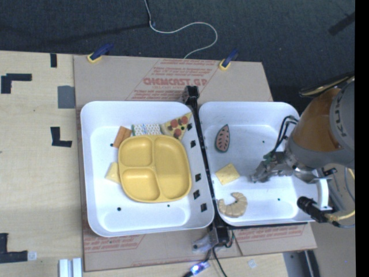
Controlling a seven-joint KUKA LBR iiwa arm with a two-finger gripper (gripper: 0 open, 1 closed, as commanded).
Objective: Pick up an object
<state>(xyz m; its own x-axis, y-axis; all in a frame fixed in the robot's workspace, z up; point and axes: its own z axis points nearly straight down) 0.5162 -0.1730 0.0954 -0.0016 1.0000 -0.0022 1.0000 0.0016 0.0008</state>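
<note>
In the right bin [253,111] lie a watermelon slice [222,138], a pale yellow cheese wedge [226,173] and a tan croissant [233,205]. My gripper [260,173] is low in this bin, right of the cheese wedge and above-right of the croissant, touching neither as far as I can see. Its fingers are small and dark against the bin floor, with nothing visible between them. The orange band of the arm [316,126] rises at the bin's right side.
The left bin [98,154] holds a yellow divided plate [154,168], with a pizza slice [177,125], an orange strip [121,136] and a checkered piece [145,130] along its far edge. A black divider [199,154] separates the bins. A white cable [179,30] lies beyond the bench.
</note>
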